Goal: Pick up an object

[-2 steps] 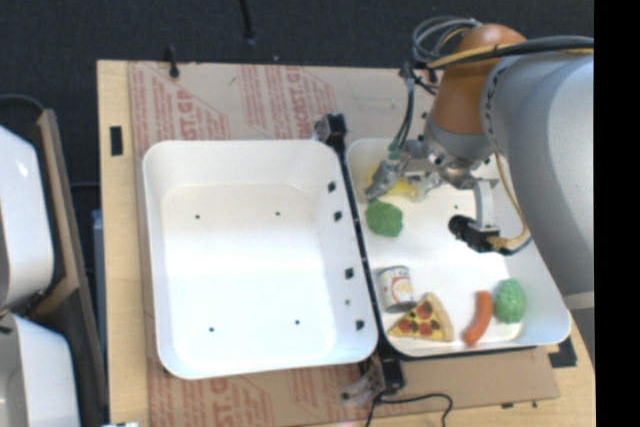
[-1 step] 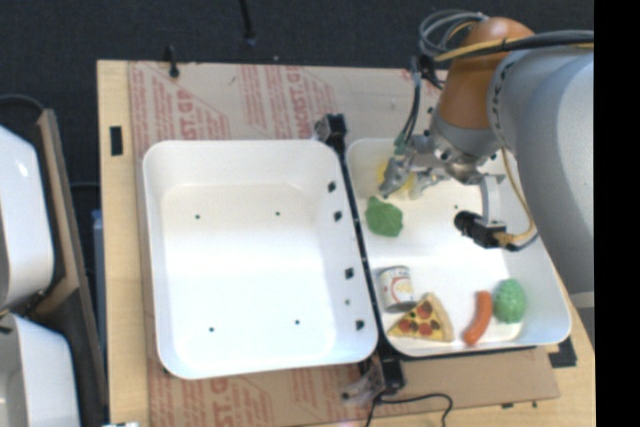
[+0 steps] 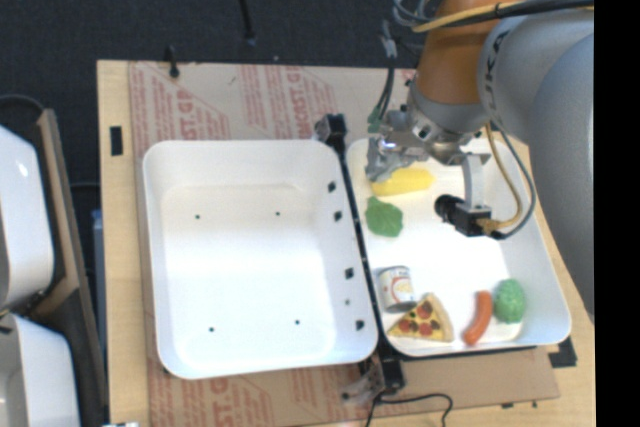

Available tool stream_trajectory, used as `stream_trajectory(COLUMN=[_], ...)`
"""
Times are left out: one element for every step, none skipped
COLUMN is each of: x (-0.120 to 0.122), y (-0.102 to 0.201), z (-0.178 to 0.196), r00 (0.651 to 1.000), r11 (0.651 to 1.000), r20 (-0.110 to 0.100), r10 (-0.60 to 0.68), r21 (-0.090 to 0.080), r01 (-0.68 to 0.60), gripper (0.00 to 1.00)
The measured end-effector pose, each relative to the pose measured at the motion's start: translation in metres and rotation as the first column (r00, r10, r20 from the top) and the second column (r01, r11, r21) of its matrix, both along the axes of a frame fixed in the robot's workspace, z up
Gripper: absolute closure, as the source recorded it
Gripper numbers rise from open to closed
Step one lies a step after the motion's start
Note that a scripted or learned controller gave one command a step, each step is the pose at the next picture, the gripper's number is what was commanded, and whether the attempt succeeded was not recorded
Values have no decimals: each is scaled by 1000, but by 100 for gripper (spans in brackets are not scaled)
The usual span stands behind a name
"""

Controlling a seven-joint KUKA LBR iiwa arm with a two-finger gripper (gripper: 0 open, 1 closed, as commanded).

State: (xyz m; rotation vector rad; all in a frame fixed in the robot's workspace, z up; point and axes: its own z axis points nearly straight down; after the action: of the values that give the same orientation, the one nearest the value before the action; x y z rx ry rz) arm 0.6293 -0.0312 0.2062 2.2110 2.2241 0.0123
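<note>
From above, the left bin (image 3: 250, 255) offers broad bare floor out to its rim. The right bin (image 3: 545, 290) is tighter: the gripper (image 3: 385, 160) hangs at its far left corner, hard by the divider, just over a yellow piece (image 3: 405, 181). I cannot tell how the jaws stand, since the wrist hides them. Nearby sits a green lump (image 3: 384, 216); along the near edge lie a small can (image 3: 396, 285), pizza slice (image 3: 424, 319), orange sausage (image 3: 480, 317) and, possibly, another green toy (image 3: 510, 300).
</note>
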Motion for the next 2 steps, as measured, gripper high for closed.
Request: stream_trajectory(x=[9, 9], y=[-57, -54], z=[4, 4], r00=[1000, 1000], r11=[1000, 1000], r20=[-8, -9], r10=[-10, -7], r21=[-3, -2], r01=[10, 7], gripper=[100, 0])
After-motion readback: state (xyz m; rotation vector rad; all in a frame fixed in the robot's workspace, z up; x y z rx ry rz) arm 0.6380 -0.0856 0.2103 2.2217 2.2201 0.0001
